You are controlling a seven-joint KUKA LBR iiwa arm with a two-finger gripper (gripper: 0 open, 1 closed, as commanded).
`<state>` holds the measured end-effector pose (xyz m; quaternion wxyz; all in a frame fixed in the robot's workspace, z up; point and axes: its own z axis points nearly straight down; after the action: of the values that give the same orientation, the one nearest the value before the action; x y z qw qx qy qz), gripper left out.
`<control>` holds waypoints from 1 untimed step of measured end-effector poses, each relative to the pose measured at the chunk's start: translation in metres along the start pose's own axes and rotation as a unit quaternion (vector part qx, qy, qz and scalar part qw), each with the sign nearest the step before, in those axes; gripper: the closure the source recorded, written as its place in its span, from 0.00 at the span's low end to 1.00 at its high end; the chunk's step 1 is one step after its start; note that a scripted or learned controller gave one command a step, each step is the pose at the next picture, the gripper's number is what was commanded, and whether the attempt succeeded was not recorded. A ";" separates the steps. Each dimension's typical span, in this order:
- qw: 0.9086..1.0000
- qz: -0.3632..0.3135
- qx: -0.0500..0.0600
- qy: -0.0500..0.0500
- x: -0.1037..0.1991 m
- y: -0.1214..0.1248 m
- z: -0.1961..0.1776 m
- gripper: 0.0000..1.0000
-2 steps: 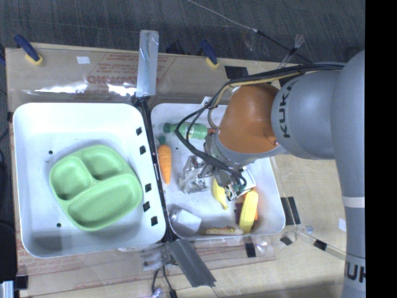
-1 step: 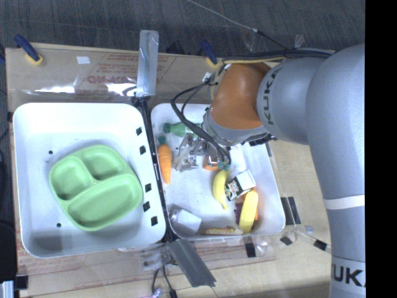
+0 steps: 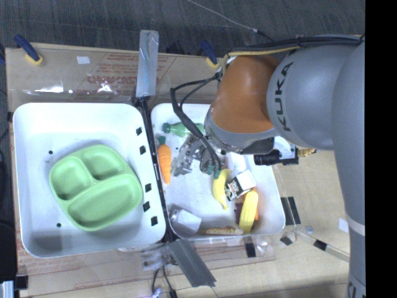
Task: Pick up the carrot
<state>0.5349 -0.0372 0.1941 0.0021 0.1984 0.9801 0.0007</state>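
An orange carrot (image 3: 164, 163) with a green top lies along the left wall of the right bin (image 3: 200, 211), pointing toward the front. My gripper (image 3: 186, 160) hangs just to the right of the carrot, low over the bin floor, below the orange wrist band. Nothing shows between the metal fingers (image 3: 181, 164), and the carrot lies apart from them.
The left bin (image 3: 31, 129) holds a green divided plate (image 3: 96, 186). In the right bin lie a green bottle (image 3: 177, 129) at the back, a yellow banana (image 3: 220, 188), a corn cob (image 3: 249, 208), a small dark packet (image 3: 236, 187) and a grey object (image 3: 185, 221) at the front.
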 end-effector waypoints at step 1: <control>0.999 0.040 0.001 0.002 -0.019 0.086 0.003 1.00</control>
<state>0.5858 0.0346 0.1917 -0.0003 0.2374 0.9714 0.0007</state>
